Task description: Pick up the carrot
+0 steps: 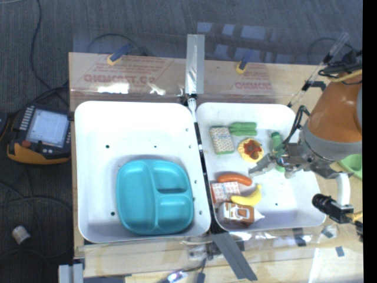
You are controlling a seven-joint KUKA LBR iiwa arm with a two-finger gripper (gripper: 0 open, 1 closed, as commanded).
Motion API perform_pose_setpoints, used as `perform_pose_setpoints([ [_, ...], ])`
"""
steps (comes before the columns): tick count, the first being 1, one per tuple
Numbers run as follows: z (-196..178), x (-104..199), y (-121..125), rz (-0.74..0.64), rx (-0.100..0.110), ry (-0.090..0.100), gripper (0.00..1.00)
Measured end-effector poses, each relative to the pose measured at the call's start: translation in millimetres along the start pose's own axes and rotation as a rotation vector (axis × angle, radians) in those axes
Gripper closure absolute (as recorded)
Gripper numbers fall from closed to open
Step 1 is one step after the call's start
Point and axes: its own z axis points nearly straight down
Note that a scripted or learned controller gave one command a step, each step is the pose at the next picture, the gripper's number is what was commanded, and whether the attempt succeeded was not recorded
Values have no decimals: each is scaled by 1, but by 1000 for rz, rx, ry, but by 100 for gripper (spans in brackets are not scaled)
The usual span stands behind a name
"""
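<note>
You have two white bins side by side on the bench; the left bin [94,158] holds a teal compartment tray [154,196], lying toward its lower half; the right bin [294,208] holds the small items. The carrot [235,179] lies on its side in the right bin, near the divider, orange and roughly level; a red-and-white packet [225,190] sits just below it, touching or nearly so; a banana [247,197] lies just beside that packet, with a brown carton [237,214] below the banana. Higher in the same bin you see a waffle-patterned block [222,139], a green pod-like item [242,127] and a yellow disc with a red centre [251,149]. The gripper [266,165] hangs over the right bin, to the right of the carrot and apart from it; its fingers look spread, pointing left; nothing sits between them. A handheld pendant [40,134] lies on the floor left of the bench.
</note>
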Motion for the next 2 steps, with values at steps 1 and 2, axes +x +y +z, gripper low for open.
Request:
perform_pose_setpoints([
  [1,39,-16,76,5,-1,1,0],
  [2,87,-47,118,51,-26,3,0],
])
